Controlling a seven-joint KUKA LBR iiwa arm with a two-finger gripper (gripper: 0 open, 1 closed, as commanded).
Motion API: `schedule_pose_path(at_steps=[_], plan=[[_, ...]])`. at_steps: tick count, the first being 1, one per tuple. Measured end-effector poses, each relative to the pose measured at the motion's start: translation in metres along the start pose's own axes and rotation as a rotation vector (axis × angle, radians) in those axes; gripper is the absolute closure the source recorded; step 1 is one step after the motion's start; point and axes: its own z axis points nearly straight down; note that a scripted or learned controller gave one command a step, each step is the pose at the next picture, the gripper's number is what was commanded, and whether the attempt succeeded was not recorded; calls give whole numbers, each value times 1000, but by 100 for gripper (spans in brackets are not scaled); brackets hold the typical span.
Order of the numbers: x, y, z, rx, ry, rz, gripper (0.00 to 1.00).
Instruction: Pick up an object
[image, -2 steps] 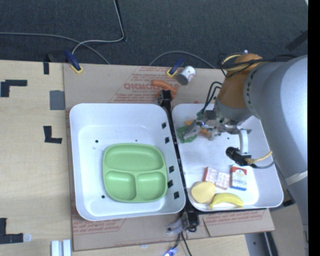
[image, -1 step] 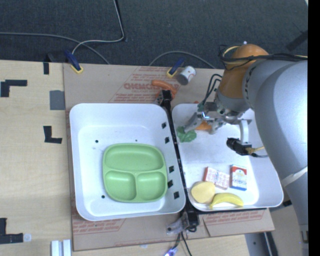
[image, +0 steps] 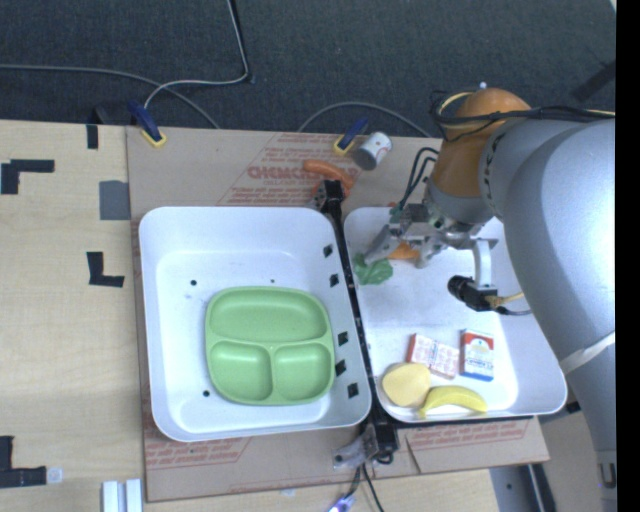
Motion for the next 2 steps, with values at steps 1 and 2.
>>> schedule_pose_path(at_steps=[1, 2], plan=[[-2, 0, 0, 2, 5, -3, 0], [0, 0, 0, 0, 0, 0, 0]])
